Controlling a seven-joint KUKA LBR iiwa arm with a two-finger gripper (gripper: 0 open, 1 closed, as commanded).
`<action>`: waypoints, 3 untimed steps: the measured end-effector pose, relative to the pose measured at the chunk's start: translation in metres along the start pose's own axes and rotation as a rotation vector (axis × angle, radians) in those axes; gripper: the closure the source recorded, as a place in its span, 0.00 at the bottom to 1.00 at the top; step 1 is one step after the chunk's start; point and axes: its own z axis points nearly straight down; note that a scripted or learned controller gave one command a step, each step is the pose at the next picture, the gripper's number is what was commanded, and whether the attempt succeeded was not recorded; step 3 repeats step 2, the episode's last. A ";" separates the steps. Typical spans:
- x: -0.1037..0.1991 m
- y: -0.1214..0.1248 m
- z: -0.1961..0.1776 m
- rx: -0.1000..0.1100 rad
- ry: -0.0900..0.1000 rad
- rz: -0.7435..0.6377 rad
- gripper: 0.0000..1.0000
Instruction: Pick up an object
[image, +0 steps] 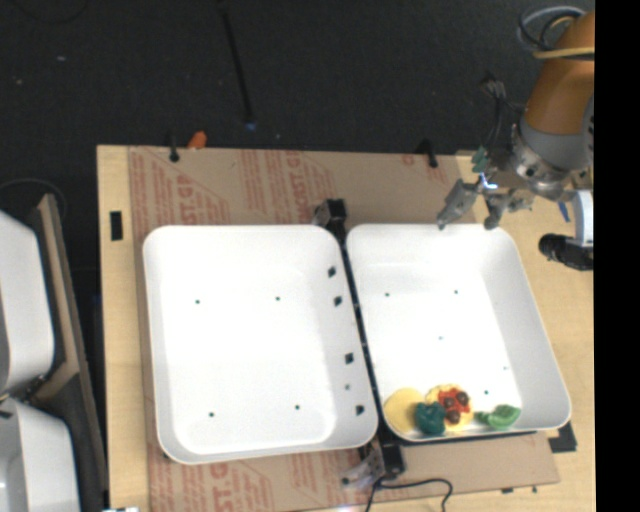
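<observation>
At the far left of the bench, parts of white boxy shapes (22, 330) and a dark-edged panel are cut off by the frame, and what they are cannot be made out. Next to the right, a shallow white plastic bin with rounded corners (160, 300) is seen on a brown printed cardboard sheet (240, 185); only a few small dark dots are visible on its floor. A row of black clips (347, 330) is set along the seam where this bin touches its neighbour. In the second shallow white bin (520, 290), a small cluster of objects is gathered against the near rim: a pale yellow rounded piece (402, 408), a teal-green lump (430, 421) touching it, a red and yellow item with dark spots (453, 399) just behind, and a bright green piece (499, 415) to the right. Their exact shapes are too small and blurred to be identified, and their edges overlap. Above the far right corner of this bin, the grey two-finger gripper (465, 220) is seen with its fingers spread apart and nothing between them, well apart from the cluster. The arm's orange band (560, 95) is partly cut off at the right edge.
</observation>
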 end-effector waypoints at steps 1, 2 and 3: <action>0.005 -0.051 0.029 0.003 0.000 0.001 0.00; -0.024 -0.126 0.062 0.004 0.000 0.005 0.00; -0.024 -0.126 0.062 0.004 0.000 0.005 0.00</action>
